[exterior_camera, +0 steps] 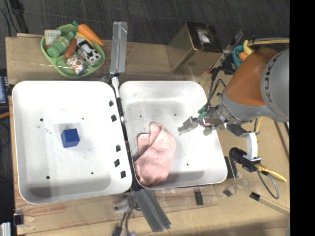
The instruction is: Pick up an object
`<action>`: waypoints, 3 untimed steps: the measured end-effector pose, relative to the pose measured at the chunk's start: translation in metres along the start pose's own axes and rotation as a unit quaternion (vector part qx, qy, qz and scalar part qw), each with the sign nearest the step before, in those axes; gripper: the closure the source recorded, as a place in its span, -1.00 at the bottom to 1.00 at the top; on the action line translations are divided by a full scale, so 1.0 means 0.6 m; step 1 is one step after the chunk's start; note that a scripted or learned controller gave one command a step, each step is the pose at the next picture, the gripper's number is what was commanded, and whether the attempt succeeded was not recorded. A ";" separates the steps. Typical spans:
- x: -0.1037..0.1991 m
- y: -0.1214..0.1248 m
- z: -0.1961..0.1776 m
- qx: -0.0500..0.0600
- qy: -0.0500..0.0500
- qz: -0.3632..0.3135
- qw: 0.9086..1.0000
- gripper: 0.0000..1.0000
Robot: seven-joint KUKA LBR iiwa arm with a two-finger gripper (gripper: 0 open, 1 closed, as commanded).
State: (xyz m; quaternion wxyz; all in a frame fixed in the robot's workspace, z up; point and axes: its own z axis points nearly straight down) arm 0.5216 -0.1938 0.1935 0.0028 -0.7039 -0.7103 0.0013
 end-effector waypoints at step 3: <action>0.188 0.215 0.001 -0.002 -0.001 -0.032 0.999 1.00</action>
